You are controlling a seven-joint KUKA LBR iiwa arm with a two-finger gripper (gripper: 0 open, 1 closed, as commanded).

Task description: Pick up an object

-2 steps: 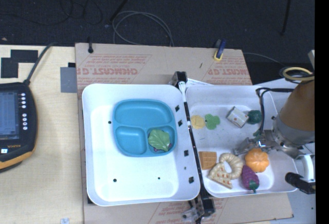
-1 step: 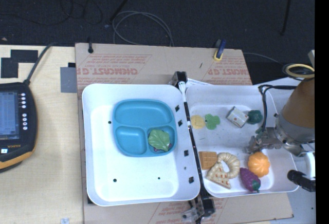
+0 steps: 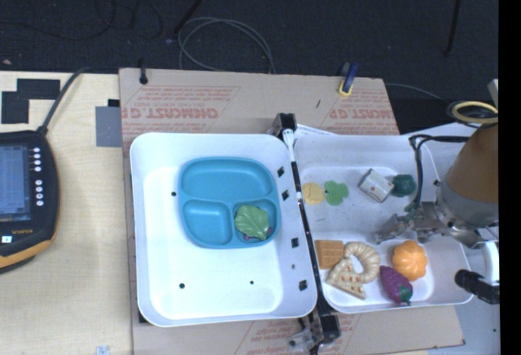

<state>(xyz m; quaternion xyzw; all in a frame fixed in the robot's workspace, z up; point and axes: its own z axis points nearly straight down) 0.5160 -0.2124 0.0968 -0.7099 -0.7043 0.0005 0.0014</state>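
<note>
The right white bin [image 3: 358,151] holds several toy foods: a yellow piece [image 3: 313,194], a green piece [image 3: 336,192], a grey-white block [image 3: 375,184], a dark green piece [image 3: 403,183], a tan cracker [image 3: 329,252], a pale ring-shaped pastry [image 3: 363,256], a waffle wedge [image 3: 348,279], an orange fruit [image 3: 409,259] and a purple eggplant [image 3: 396,284]. My gripper [image 3: 400,225] reaches in from the right, low over the bin, just above the orange fruit and below the grey-white block. Nothing shows between its fingers.
The left white bin [image 3: 155,264] bears a blue divided plate [image 3: 213,182] with a green leafy toy [image 3: 253,221] in its lower right compartment. A black clamp rail [image 3: 295,207] separates the bins. A teach pendant [image 3: 20,195] lies at far left.
</note>
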